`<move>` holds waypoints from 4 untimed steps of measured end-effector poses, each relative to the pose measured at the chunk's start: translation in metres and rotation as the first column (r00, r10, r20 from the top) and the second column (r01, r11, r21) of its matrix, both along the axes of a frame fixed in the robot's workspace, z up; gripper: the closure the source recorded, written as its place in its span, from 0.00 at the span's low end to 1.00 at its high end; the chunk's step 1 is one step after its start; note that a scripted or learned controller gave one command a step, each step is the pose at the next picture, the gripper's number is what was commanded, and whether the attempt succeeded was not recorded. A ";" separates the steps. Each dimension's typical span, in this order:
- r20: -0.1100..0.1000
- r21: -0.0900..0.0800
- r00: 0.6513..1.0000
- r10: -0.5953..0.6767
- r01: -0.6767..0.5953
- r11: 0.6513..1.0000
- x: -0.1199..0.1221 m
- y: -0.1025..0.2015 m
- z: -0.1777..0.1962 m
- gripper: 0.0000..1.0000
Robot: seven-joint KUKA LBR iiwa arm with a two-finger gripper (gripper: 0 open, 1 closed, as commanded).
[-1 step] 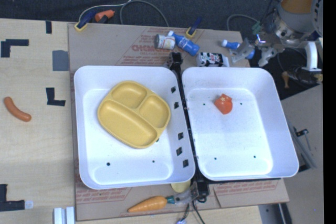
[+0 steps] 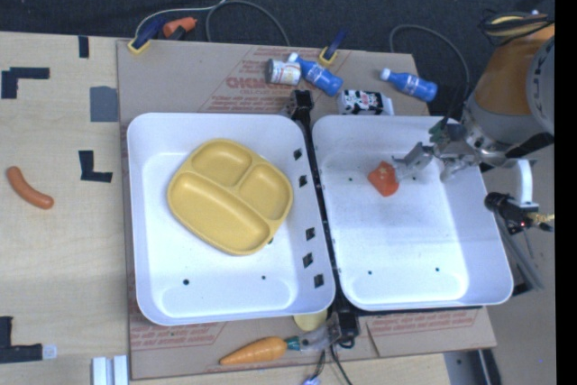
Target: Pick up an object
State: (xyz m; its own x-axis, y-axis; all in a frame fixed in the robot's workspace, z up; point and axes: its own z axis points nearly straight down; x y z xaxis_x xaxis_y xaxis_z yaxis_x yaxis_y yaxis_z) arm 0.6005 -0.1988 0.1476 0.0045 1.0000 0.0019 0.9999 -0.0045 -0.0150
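A small orange-red object (image 2: 384, 179) lies in the right bin (image 2: 424, 284), in its upper middle part. My gripper (image 2: 431, 156) hovers at the bin's upper right, just right of that object and apart from it. The grey arm with its orange band comes in from the right edge. A yellow divided plate (image 2: 231, 194) rests in the left bin (image 2: 216, 297).
Behind the bins lie two blue-and-white bottles (image 2: 410, 85) (image 2: 305, 71) and a black-and-white item (image 2: 365, 103). A toy carrot (image 2: 254, 351) sits in front of the bins, a sausage (image 2: 29, 187) lies at the far left, and cables run across the back.
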 end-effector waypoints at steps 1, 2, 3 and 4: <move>0.017 -0.007 1.000 0.009 -0.008 1.000 0.015 0.045 -0.065 0.00; 0.018 -0.005 1.000 0.006 -0.006 1.000 0.028 0.049 -0.061 0.00; 0.022 -0.007 1.000 0.006 -0.006 1.000 0.029 0.048 -0.050 1.00; 0.014 0.003 1.000 0.014 -0.014 1.000 -0.043 0.160 0.041 1.00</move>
